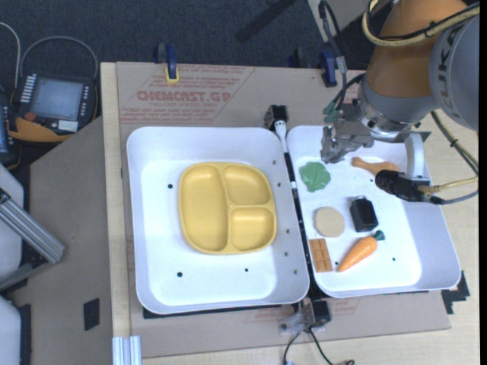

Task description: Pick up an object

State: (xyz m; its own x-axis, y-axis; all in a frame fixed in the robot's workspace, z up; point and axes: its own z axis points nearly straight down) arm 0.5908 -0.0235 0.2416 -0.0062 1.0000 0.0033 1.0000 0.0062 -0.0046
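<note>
The right bin [434, 268] holds several toy foods: a green leafy piece [314, 176], a round tan cookie [329, 221], a black block [363, 213], an orange carrot [358, 253], a brown waffle bar [321, 255] and an orange-tan piece [374, 166] near the back. My gripper [332, 153] hangs over the back left of this bin, just above and right of the green piece. Nothing shows between its fingers.
The left bin [152, 204] carries a yellow divided plate [227, 207]. A black clamp [275, 117] sits at the back between the bins. The arm's orange band [415, 21] looms over the right bin's far side. A black cable connector [402, 185] lies right of the gripper.
</note>
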